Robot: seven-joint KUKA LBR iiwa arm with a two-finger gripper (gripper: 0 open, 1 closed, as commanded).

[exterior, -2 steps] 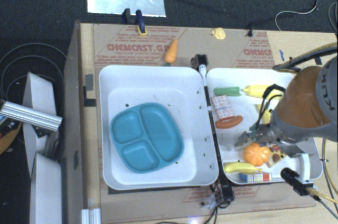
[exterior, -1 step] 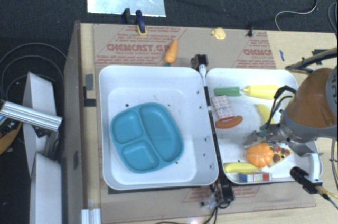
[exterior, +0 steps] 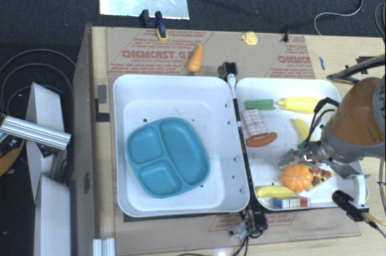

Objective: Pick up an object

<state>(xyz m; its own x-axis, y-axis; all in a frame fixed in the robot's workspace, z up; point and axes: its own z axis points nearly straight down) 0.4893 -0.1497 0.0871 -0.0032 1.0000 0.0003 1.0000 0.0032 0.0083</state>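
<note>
The right bin (exterior: 283, 82) holds several toy foods. Among them are a round orange fruit (exterior: 297, 178), a pizza slice (exterior: 320, 175), a red sausage (exterior: 261, 139), a patterned packet (exterior: 254, 122), a corn cob (exterior: 299, 104) with a green piece (exterior: 259, 104), a small yellow piece (exterior: 300, 127), a banana (exterior: 274, 191) and a flat box (exterior: 289, 203). My gripper (exterior: 300, 156) hangs low over this bin, just above the orange fruit and right of the sausage. The arm's orange band (exterior: 356, 119) hides the bin's right side. I see nothing held.
The left bin (exterior: 120, 128) carries a blue divided plate (exterior: 167, 155). On the cardboard behind the bins lie a toy carrot (exterior: 195, 58) and a small yellow lump (exterior: 249, 38). A black divider clamp (exterior: 229, 71) sits between the bins at the back.
</note>
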